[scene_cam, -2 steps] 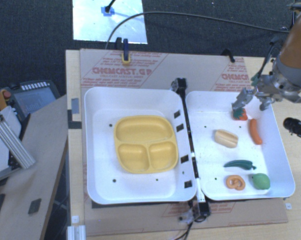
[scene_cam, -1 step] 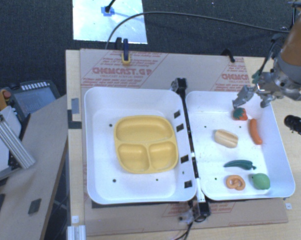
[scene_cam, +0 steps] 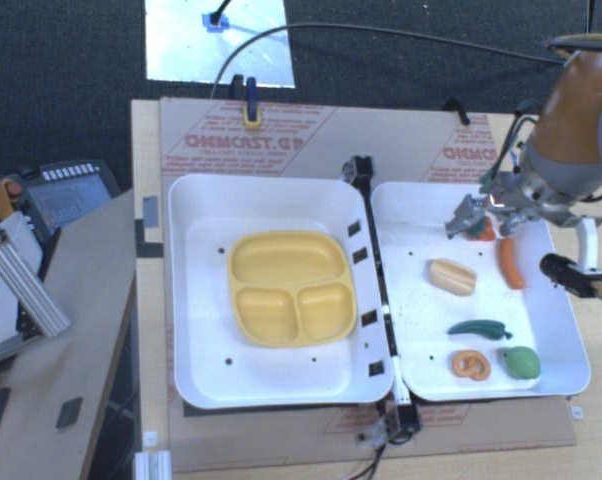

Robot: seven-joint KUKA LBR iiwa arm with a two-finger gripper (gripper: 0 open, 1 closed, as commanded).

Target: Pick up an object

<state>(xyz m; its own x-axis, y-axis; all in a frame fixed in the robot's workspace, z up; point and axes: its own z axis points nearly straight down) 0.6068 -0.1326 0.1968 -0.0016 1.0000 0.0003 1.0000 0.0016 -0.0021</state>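
**Arm Poised Over Toy Food in Right Bin**

In the right-hand bin (scene_cam: 556,368) of a two-bin bench, a grey and orange arm (scene_cam: 576,108) reaches in from the right and hangs its gripper (scene_cam: 478,218) above the bin's far end. How wide the claw stands cannot be told from this slanted overhead view, and nothing can be made out in its grasp. A small red-orange item (scene_cam: 482,232) lies right beneath the gripper, partly hidden by it. The carrot (scene_cam: 510,263) lies just beside, toward the near and right side, its long axis running almost front to back. The bread roll (scene_cam: 452,276) rests nearer the centre divider, lying at a slight slant across the bin. Farther toward the near rim sit a dark green pepper (scene_cam: 481,329), an orange pretzel-like ring (scene_cam: 471,365) and a green round piece (scene_cam: 522,362), all well apart from the claw. The left bin (scene_cam: 196,368) carries a yellow divided tray (scene_cam: 291,286). Judging by position, the item directly below is the likeliest target, needing a straight descent.
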